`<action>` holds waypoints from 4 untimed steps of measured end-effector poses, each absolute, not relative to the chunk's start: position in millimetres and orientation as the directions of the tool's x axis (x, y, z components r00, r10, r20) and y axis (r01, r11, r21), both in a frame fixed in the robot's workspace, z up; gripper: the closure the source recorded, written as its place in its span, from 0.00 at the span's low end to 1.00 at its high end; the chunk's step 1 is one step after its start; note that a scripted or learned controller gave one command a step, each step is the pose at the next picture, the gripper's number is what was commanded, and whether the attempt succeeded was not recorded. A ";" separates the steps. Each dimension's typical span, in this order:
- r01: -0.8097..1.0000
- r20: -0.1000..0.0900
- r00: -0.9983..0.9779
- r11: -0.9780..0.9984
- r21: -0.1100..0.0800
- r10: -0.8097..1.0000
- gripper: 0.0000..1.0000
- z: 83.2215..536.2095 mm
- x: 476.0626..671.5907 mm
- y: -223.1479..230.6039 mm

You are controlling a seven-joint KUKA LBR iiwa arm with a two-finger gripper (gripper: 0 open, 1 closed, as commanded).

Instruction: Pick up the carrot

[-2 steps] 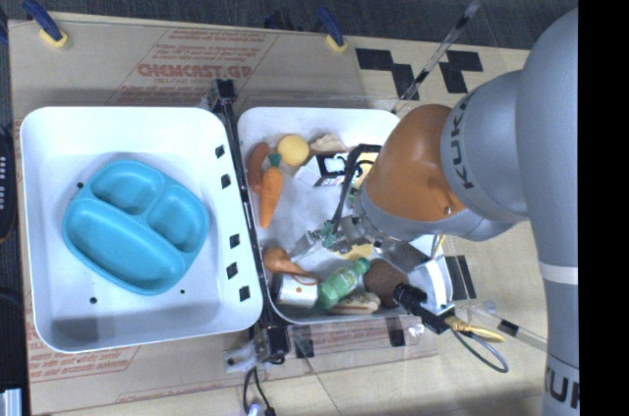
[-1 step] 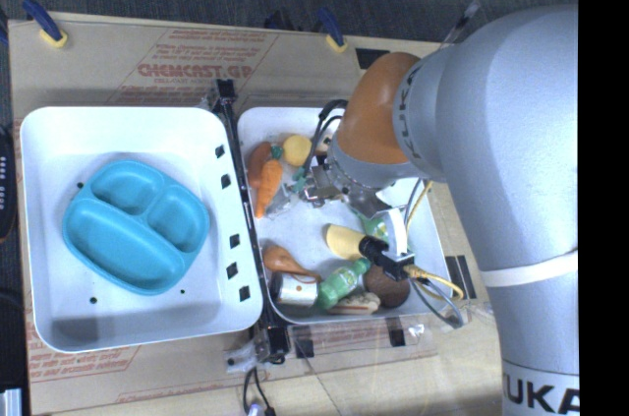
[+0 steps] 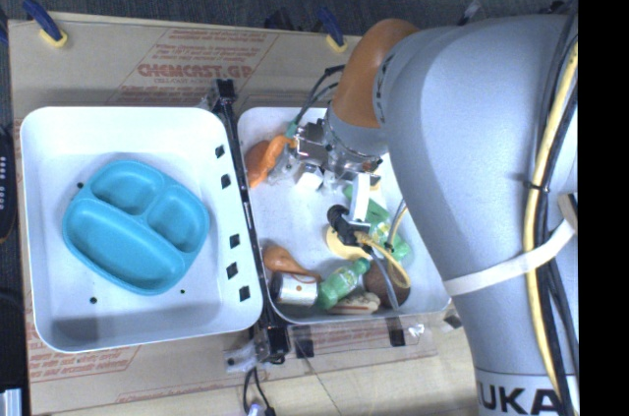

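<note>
A: Where's the carrot (image 3: 261, 157)?
B: Right bin (image 3: 295, 208), ten o'clock corner, at the wall.
A: And the end effector (image 3: 313, 152)?
B: Just beside it; grip state, I cannot tell. It might wedge the carrot against the wall.

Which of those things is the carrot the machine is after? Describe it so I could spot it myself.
Look in the right-hand shallow white bin, at its top left corner beside the divider. The small orange tapered carrot lies there, just left of the metal claw. It sits apart from the heap of toy food at the bin's bottom edge.
</note>
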State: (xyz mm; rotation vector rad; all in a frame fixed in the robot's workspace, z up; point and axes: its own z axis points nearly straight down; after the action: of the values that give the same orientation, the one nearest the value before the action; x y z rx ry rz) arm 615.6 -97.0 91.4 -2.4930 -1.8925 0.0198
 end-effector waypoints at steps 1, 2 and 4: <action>0.881 -0.010 0.471 -0.471 -0.037 0.882 0.00 90.7 651.4 -113.8; 0.658 -0.028 0.751 -0.752 -0.041 0.659 0.00 86.5 648.1 -89.4; 0.589 -0.002 0.808 -0.808 -0.006 0.589 1.00 195.0 583.5 -28.9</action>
State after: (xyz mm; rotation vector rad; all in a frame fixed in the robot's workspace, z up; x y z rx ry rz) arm 583.5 -28.9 195.0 -2.9819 -0.9718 0.0056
